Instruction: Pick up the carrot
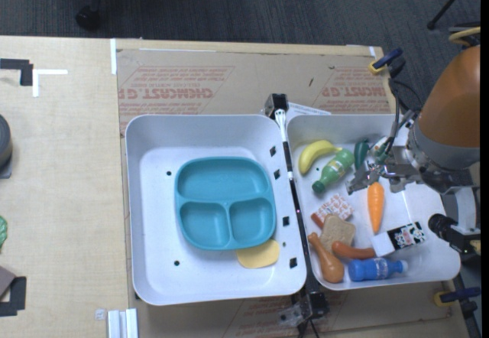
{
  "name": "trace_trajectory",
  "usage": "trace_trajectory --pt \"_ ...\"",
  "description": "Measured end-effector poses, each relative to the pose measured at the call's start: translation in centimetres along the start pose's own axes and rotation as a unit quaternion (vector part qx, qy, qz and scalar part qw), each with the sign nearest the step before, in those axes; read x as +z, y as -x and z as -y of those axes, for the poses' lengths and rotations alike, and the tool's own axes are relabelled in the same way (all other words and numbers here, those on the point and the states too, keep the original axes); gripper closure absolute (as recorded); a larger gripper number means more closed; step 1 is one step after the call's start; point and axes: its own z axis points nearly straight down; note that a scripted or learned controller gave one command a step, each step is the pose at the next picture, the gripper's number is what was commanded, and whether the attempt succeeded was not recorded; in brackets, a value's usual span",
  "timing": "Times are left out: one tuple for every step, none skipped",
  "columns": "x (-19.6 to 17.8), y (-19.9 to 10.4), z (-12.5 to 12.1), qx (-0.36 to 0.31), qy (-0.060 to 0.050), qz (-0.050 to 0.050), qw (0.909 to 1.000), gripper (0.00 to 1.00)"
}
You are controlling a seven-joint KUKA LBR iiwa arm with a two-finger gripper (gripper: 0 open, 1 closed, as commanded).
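A broad, rounded orange band point(458, 95) was seen above the wrist of the grey metal arm point(447, 153). Below it, a darker grey collar was visible. Thin dark cables point(397, 111) were run alongside, and small silvery metal fittings point(382, 168) were clustered at the wrist's end.

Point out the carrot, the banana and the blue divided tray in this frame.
carrot point(375, 207), camera view, middle of its orange body in the right bin.
banana point(316, 153), camera view, middle of its yellow curve.
blue divided tray point(224, 173), camera view, bare floor of its large upper compartment.
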Motion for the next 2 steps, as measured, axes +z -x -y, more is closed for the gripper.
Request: trace_trajectory --pt "11.34 4.66 -4.1 0.068 -0.001 -0.001 0.9977 0.0" --pt "10.49 4.71 -4.11 0.07 -0.002 -0.001 0.9975 1.0"
